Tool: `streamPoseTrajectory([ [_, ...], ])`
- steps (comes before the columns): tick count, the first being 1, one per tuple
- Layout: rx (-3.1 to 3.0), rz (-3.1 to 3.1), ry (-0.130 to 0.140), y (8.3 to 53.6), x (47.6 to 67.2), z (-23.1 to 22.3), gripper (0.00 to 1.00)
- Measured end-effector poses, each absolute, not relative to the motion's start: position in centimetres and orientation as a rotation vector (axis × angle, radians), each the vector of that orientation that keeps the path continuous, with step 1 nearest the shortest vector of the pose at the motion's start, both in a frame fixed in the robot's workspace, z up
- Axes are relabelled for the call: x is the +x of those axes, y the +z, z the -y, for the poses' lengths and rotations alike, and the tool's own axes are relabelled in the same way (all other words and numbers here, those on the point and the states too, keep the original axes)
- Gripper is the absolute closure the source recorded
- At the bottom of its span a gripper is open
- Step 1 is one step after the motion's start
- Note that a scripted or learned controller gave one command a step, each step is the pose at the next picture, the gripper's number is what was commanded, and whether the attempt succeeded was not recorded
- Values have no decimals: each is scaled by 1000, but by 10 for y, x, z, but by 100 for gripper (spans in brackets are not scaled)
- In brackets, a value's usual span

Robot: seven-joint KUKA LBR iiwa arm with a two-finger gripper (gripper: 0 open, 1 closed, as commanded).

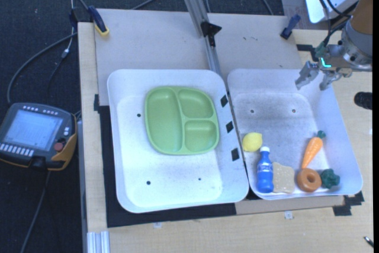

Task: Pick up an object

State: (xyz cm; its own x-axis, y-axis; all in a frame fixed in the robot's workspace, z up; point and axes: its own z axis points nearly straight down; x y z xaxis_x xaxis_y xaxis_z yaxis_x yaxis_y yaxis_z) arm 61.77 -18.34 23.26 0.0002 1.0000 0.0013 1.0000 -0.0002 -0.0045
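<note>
On my screen the bench carries two shallow white bins side by side. The left bin holds a single thing: a pale green divided plate with three compartments, one long section on its left and two smaller ones on its right, lying flat near the bin's middle. All three of its compartments are bare.

The right bin has everything gathered toward its near edge. A small yellow lemon sits close to the bin's left wall. Just in front of it stands a blue bottle with a white cap and a pale label. A tan slice of bread lies touching the bottle's right side. Next to the bread is a brown doughnut with a hole through its centre, and a dark green broccoli piece lies against the doughnut on the right, near the bin's corner. An orange carrot with a green top lies tilted above the doughnut, its top pointing toward the far right.

I see the gripper hanging over the far right corner of the right bin, well apart from the cluster of food items. Its two grey fingers are spread apart with nothing between them. The arm's orange band shows at the top right.

A handheld controller with a lit screen lies on the dark floor to the left of the bench.
</note>
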Motion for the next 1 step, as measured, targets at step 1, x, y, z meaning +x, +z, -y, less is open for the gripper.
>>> streamPoseTrajectory([
  [1, -2221, 2222, -1, 235, 619, 183, 0],
])
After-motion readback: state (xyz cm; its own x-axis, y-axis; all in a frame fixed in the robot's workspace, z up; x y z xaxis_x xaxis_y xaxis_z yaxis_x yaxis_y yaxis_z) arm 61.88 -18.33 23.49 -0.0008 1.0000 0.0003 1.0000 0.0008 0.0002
